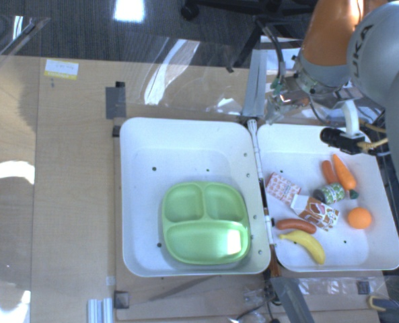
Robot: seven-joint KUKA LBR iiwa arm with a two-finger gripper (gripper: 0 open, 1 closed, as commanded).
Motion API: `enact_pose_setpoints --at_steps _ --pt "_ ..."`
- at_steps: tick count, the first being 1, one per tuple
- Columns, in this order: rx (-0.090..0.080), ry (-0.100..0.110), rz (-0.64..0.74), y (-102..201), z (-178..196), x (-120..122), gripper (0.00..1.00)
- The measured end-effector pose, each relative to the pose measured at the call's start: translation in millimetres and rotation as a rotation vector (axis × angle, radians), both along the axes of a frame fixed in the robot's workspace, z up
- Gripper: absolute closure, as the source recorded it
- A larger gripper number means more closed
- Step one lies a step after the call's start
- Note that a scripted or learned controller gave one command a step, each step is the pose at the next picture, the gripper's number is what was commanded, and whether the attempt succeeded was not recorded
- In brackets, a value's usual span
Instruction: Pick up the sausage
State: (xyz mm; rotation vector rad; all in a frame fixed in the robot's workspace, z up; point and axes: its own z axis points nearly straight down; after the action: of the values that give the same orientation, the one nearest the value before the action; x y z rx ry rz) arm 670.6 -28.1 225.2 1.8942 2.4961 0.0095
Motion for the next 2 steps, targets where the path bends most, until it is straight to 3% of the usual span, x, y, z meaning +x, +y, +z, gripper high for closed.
enact_pose_setpoints --at_steps 1,2 --pt "-0.002 0.007 0.068 -92.8 -123.3 -60.4 1.00" --pt "-0.001 0.005 0.068 -92.4 -122.3 -59.8 0.00"
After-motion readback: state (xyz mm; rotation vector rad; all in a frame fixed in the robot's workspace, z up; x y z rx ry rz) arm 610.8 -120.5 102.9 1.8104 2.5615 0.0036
